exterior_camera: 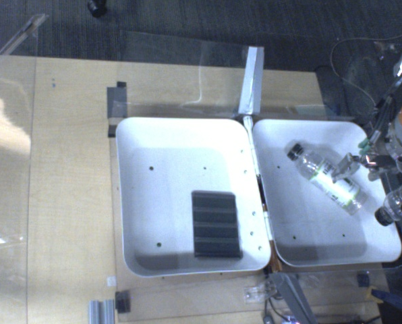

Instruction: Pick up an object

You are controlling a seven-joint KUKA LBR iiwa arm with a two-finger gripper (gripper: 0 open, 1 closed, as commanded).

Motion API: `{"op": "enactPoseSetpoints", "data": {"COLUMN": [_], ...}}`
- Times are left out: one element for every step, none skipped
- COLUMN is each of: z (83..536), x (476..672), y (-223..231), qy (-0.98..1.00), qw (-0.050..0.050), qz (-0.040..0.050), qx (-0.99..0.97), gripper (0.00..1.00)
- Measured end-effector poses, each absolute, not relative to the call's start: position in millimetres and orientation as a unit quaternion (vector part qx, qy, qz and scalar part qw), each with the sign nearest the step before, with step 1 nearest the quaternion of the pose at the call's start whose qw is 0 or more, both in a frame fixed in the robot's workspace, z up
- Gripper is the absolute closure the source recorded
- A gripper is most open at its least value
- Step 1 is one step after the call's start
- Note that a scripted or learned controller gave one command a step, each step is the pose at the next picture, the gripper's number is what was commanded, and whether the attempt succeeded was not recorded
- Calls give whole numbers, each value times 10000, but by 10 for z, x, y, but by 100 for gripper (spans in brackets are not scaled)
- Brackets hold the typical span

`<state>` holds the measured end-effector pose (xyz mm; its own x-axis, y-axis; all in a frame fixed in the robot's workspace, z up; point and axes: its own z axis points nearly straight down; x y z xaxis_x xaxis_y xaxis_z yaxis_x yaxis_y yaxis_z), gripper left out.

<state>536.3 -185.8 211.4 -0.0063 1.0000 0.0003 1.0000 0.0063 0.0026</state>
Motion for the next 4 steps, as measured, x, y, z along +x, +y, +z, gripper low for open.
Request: {"op": "enactPoseSetpoints", "data": {"z": [2115,1032,970,959], "x": [5363,5580,6143,6558], "y": [-1858,-2031,-2142,-2145], "qy": [7093,8198,8253,8878], "qw": [8,34,-131,-221], "qz": [10,20,-126,-216], "qx": [7049,5726,5644,4593], "gripper": [0,0,0,0]}}
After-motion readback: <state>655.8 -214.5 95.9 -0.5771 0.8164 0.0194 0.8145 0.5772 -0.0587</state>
